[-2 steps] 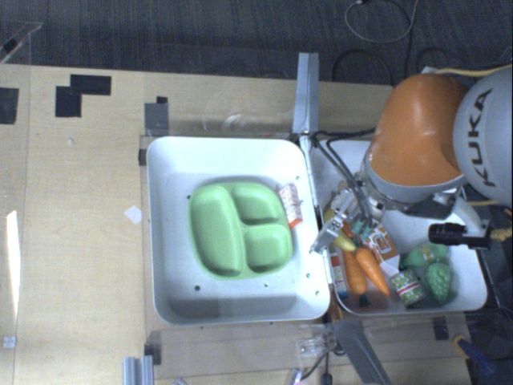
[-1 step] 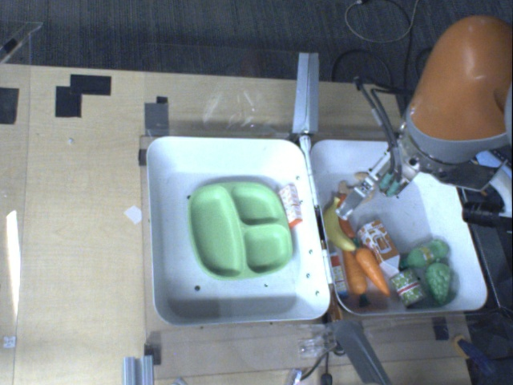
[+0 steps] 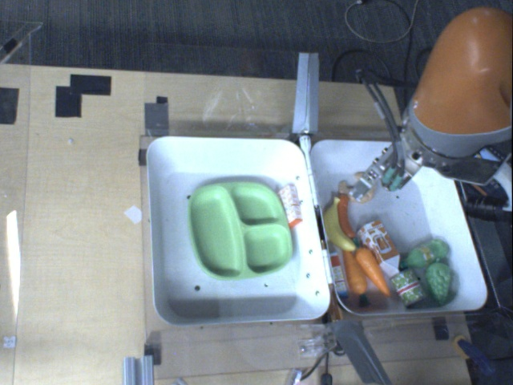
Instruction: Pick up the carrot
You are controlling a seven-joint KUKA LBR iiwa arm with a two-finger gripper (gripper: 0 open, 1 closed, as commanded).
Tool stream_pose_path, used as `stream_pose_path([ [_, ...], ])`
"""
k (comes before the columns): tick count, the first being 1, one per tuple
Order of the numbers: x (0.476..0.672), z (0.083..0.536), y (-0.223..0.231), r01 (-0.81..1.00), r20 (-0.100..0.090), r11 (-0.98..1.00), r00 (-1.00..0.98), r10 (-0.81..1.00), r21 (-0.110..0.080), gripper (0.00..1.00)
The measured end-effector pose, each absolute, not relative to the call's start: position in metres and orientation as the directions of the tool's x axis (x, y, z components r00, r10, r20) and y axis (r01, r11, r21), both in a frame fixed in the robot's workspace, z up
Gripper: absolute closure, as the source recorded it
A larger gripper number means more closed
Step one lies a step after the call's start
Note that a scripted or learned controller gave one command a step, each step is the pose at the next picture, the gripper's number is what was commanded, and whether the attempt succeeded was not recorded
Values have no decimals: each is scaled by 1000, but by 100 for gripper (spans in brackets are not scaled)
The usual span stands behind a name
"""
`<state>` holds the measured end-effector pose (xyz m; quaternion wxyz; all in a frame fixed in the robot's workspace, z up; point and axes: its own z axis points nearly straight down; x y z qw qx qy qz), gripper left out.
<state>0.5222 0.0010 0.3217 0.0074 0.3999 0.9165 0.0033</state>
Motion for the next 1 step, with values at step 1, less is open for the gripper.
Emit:
stream_pose_path([
  [1, 527, 326, -44, 559, -8, 829, -829, 559, 5, 100],
])
